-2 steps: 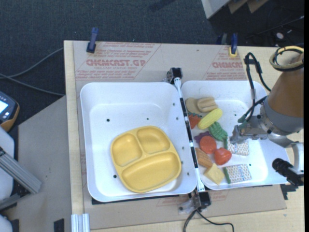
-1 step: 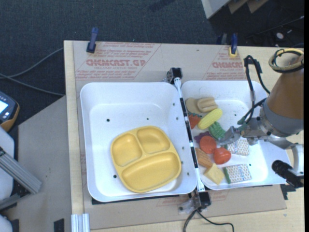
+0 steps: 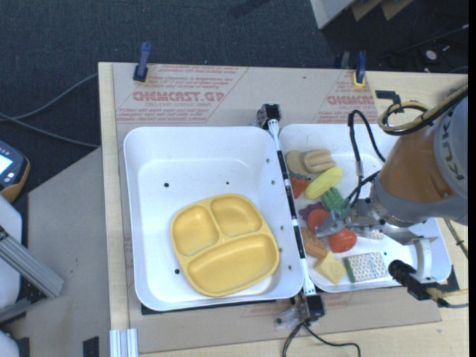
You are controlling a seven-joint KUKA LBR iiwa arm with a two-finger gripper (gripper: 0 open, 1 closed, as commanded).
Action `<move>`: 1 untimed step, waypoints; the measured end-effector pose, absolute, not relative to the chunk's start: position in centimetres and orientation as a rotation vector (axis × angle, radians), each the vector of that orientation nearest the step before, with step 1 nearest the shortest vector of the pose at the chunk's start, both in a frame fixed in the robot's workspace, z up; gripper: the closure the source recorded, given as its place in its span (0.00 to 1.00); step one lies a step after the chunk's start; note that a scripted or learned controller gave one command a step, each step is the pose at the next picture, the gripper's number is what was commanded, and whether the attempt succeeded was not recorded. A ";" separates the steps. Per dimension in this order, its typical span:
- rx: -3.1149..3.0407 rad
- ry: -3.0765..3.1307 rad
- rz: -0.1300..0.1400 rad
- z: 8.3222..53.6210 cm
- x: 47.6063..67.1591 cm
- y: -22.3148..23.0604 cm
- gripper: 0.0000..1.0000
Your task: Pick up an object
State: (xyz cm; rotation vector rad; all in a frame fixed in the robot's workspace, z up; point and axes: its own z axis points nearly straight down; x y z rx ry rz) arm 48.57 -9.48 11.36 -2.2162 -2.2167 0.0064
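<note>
down in the right bin (image 3: 439, 253), near its middle, the gripper (image 3: 338, 225) sits low among a heap of toy food, the arm (image 3: 416, 177) reaching over from the right. whether the jaws are parted or closed cannot be told from this slant, and nothing can be seen caught between them, so no hold can be claimed.

the likeliest target is the red tomato-like piece (image 3: 343, 240) just beside the gripper tip, touching or nearly touching it. close around lie a green piece (image 3: 332, 198), a yellow corn-like piece (image 3: 324, 182), a tan bread-like piece (image 3: 310, 161) toward the far wall, an orange wedge (image 3: 315, 247), a pale yellow block (image 3: 332, 271) and a speckled flat card or packet (image 3: 366, 266) near the front wall.

the red piece looks like hollow plastic: light, stiff, smooth and rounded, so probably apt to squirt out of a pinch taken off-centre. in my judgement the best hold is straight across its widest part, fingers coming down on either side, though its close neighbours leave little room for that.

the left bin (image 3: 141, 199) carries a yellow divided tray (image 3: 223, 245), well apart from the action. both bins rest on the worktop (image 3: 111, 125).
</note>
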 end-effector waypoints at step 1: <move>-2.221 -2.218 0.004 8.3 47.8 -9.5 0.00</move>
